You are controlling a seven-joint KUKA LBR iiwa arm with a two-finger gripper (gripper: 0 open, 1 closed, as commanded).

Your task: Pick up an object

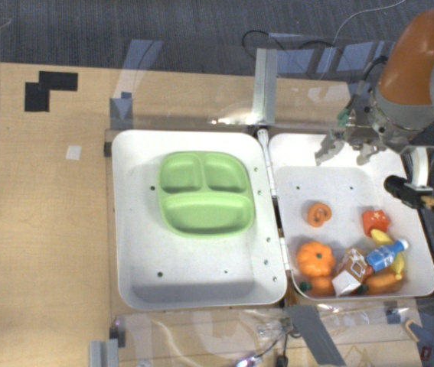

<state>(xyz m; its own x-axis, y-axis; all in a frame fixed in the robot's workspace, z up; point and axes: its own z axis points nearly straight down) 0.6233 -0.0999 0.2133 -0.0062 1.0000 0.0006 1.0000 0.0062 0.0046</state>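
Note:
My gripper (345, 153) hangs over the far end of the right bin (301, 159). Its two fingers are spread apart and nothing is between them, so it is open. Well in front of it lies an orange ring (318, 214) on the bin floor. A red-orange fruit (375, 220) sits to the ring's right. At the near end are an orange pumpkin (315, 258), a small brown-and-white carton (349, 272), a blue bottle (385, 256), a yellow banana (383, 238) and a carrot (385, 284), crowded together.
The left bin (136, 274) holds a green divided plate (204, 192) near its middle. A metal divider rail (269, 182) runs between the two bins. The arm's grey and orange body (419, 67) stands over the right bin's far right corner.

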